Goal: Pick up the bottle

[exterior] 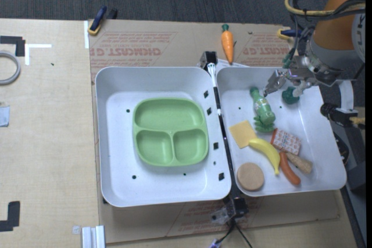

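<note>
Big light-wood table (46, 142) underneath it all, with two shallow white bins side by side on a sheet of cardboard. Left bin (110, 142) holding just a green divided plate (170, 130). Right bin (325, 142) crowded with toy food. Grey arm with the orange band (343, 14) reaching in from the right, over that bin's far corner.

Bottle (260, 103): small, green, lying on its side in the far half of the right bin, neck pointing away toward the back wall. Pressed right up against a leafy green toy (267, 119) at its near end, near a yellow cheese slice (242, 133), well apart from the banana (266, 152) and the round cookie (251, 176).

Hand (286, 83) hovering just beside the bottle, up and to its right, not touching as far as visible. Can't tell from this angle whether spread or pressed together, too much silver clutter and a teal blob right below it.

Handling guess: probably light, hollow plastic, fairly stiff, smooth and rounded, so likely to roll or squirt out sideways if pinched off-centre. Best bet: grab across the fat middle of the body, square to its long axis, not the skinny neck. Worth staying toward the far end too, to avoid snagging the leafy toy.
</note>
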Controlling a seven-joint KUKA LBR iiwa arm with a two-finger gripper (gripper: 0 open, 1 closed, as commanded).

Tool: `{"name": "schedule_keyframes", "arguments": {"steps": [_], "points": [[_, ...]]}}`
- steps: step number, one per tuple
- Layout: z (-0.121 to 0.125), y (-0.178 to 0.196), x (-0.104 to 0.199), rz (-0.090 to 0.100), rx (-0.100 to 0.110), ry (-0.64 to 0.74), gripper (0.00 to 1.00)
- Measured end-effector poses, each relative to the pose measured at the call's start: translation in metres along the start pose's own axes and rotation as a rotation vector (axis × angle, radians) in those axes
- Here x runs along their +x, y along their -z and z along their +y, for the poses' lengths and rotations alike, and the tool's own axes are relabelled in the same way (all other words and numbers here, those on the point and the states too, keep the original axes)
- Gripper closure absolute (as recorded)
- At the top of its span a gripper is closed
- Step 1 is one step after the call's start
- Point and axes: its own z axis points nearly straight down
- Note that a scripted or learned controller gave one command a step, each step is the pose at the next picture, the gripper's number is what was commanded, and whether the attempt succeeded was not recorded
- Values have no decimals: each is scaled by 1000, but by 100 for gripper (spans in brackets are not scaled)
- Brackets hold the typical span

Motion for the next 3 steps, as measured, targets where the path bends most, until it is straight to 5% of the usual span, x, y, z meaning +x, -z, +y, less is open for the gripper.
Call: {"name": "schedule_keyframes", "arguments": {"steps": [1, 2, 3], "points": [[31, -106, 6, 0, -1, -18, 0], [31, -96, 6, -2, -2, -17, 100], [5, 43, 92, 0, 0, -50, 100]]}}
